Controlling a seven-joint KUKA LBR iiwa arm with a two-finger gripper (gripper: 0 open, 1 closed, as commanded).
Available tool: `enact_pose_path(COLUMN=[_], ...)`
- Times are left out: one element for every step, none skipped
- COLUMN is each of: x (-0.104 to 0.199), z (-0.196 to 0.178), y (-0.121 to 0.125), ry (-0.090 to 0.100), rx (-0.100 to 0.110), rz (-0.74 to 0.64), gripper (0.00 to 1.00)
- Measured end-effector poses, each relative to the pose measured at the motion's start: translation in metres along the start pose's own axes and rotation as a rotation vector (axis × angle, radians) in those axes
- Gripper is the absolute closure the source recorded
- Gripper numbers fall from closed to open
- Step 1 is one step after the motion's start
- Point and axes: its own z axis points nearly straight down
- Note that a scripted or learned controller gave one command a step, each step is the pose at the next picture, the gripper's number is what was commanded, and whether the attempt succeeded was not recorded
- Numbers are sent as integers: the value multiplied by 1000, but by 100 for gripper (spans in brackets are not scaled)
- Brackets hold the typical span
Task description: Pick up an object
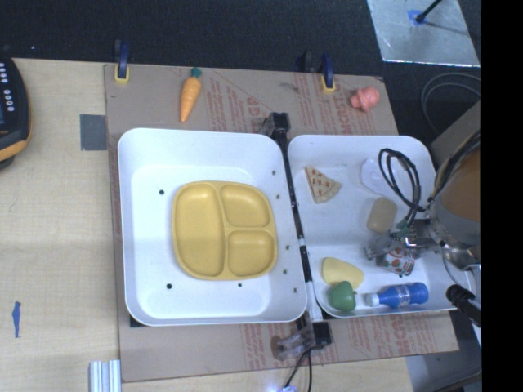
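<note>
Starting at your far left, a dark handheld controller with an orange edge [10,109] lies on the wooden bench [49,243], and a small grey square patch [92,131] sits just beside the brown cardboard sheet [237,96] under the bins. On that sheet, above the left bin, you will see an orange toy carrot with a green top [189,96].

The left shallow white bin [139,292] holds a yellow plastic plate divided into three compartments [224,229], lying flat near its middle.

Moving into the right shallow white bin [327,147], a toy pizza slice, tan with red spots [322,184], lies near the upper left corner. Lower down, a yellow wedge-shaped toy [341,270] touches a round green toy [342,298] at the bin's front wall. Just beside them a small bottle with a blue body and clear neck [398,296] lies on its side. A tan block [381,216] sits near the bin's middle, under a loop of black cable [399,175].

The gripper [394,250] is low inside the right bin, right over a small red-and-white object [400,260], just above the bottle. You cannot tell from this slant how its pincer is set, nor whether it touches the object.

A pink lumpy toy [365,98] rests on the cardboard beyond the right bin.
</note>
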Motion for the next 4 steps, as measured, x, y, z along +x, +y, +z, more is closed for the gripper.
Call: enact_pose_path(x=[1, 85, 168, 193], z=[-11, -55, -103, -101], y=[2, -19, 48, 81], ry=[-1, 5, 3, 0], rx=[-3, -3, -12, -7], rz=[-5, -14, -17, -9], gripper=[100, 100, 100, 100])
